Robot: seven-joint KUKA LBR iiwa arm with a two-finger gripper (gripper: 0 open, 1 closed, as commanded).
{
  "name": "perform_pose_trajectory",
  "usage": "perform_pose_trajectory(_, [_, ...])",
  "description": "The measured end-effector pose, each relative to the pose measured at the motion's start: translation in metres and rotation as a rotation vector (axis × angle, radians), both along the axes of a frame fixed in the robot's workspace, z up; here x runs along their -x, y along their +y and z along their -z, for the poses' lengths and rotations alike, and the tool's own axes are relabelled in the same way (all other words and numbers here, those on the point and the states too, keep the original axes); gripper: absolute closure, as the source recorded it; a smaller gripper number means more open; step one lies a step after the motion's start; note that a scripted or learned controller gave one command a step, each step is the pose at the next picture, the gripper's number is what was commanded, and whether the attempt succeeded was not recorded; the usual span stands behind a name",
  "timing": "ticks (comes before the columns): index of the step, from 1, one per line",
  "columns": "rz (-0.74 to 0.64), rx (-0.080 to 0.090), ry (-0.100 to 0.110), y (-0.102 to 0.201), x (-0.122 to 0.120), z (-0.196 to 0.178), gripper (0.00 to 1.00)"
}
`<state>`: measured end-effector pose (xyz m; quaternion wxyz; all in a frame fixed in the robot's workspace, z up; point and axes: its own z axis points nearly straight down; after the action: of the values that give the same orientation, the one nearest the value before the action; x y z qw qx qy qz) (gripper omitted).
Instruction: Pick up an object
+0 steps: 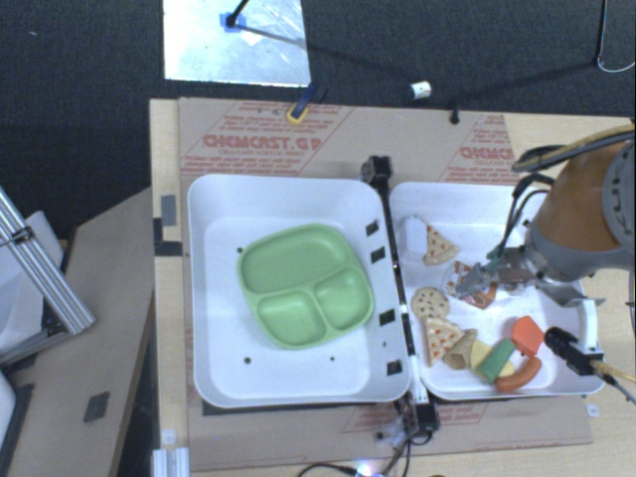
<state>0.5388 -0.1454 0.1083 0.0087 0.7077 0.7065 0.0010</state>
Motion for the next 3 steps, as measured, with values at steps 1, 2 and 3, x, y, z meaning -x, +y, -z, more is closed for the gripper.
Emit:
perform_pose_trajectory(1, [-0.002, -0.007, 0.005, -0.002, -0.003, 0.022, 0.0])
perform_pose_trajectory(2, [-0.002, -0.01, 0.01, 0.0, -0.002, 0.013, 1.0])
perform_pose_trajectory(3, [-0.006, -0.009, 0.009, 0.002, -0.005, -0.031, 1.0])
